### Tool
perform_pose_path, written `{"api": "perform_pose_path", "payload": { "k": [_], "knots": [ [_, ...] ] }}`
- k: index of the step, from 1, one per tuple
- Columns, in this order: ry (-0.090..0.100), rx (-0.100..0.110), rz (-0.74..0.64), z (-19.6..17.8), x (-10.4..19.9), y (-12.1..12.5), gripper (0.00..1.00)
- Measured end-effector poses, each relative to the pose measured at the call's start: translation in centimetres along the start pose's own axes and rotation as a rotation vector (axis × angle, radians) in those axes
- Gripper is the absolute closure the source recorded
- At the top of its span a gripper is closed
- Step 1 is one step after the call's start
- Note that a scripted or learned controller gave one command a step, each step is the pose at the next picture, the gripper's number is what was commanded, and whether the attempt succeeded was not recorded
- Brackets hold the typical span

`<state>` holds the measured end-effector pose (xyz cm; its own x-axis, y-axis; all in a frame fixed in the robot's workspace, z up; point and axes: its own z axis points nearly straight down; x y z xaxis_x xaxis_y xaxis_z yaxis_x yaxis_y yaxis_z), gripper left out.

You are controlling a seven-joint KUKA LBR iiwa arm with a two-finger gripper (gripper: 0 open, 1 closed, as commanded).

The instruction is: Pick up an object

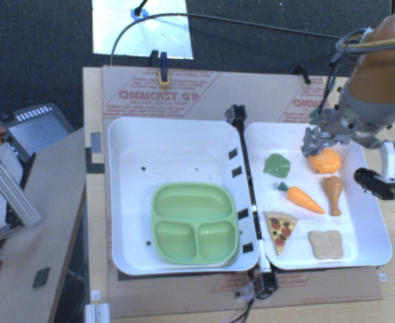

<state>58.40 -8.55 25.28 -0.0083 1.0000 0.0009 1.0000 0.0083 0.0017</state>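
Note:
The right bin (372,247) holds an orange fruit (326,162), a green leafy piece (276,165), a carrot (303,198), a chicken drumstick (333,192), a pizza slice (280,229) and a slice of bread (326,245). My gripper (315,144) hangs over the back of this bin, right at the upper left edge of the orange fruit. Nothing shows between its fingers.
The left bin (126,180) carries a green divided plate (194,222) at its front. A black divider (245,180) runs between the two bins. Cardboard (204,93) lies under both, with a grey device (39,130) off to the left.

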Motion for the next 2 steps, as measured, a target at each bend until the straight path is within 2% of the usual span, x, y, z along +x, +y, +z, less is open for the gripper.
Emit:
{"api": "perform_pose_path", "payload": {
  "k": [1,2],
  "knots": [
    [0.002,0.000,-0.002,0.3,6.4,0.2,1.00],
    [0.001,0.001,-0.001,1.0,10.8,-0.4,1.00]
  ]
}}
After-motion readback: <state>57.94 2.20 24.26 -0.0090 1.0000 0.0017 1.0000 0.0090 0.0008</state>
